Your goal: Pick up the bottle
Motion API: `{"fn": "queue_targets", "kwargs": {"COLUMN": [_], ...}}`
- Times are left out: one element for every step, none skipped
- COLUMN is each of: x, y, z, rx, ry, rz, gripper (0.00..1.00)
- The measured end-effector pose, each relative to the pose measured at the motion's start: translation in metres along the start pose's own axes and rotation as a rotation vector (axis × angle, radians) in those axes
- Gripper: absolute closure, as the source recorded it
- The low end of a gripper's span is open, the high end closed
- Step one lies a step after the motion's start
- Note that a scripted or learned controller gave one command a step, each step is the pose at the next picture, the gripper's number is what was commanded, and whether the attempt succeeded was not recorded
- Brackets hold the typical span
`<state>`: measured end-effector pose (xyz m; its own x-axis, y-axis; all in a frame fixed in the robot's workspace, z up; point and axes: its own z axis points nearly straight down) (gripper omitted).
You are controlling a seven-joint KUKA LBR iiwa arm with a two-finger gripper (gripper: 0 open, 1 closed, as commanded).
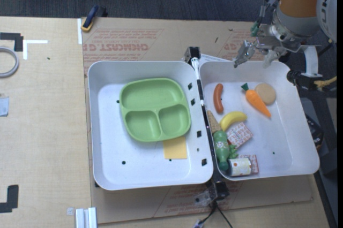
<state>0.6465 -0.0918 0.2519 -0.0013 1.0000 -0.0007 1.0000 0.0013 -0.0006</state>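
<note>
Green bottle at bin's 7 o'clock, ungrasped; gripper at 12, spread wide, nothing held. Approach stage; req. descent toward 7.

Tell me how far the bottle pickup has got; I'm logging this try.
Nothing looks done yet: the green bottle lies in the right bin by its left wall, next to the banana. In hand: the gripper is open above that bin's far rim, holding nothing, well away from the bottle. Left: cross the bin to the bottle, come down, close on it and lift.
</note>
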Motion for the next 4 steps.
{"fn": "queue_targets", "kwargs": {"x": [0.000,0.089,0.128,0.190], "y": [0.000,-0.059,-0.131,-0.161], "z": [-0.010,0.060,-0.017,0.018], "rx": [0.000,0.001,-0.002,0.000], "ry": [-0.001,0.000,0.000,0.000], "rz": [-0.002,-0.093,-0.369,-0.232], "gripper": [1.00,1.00,1.00,1.00]}}
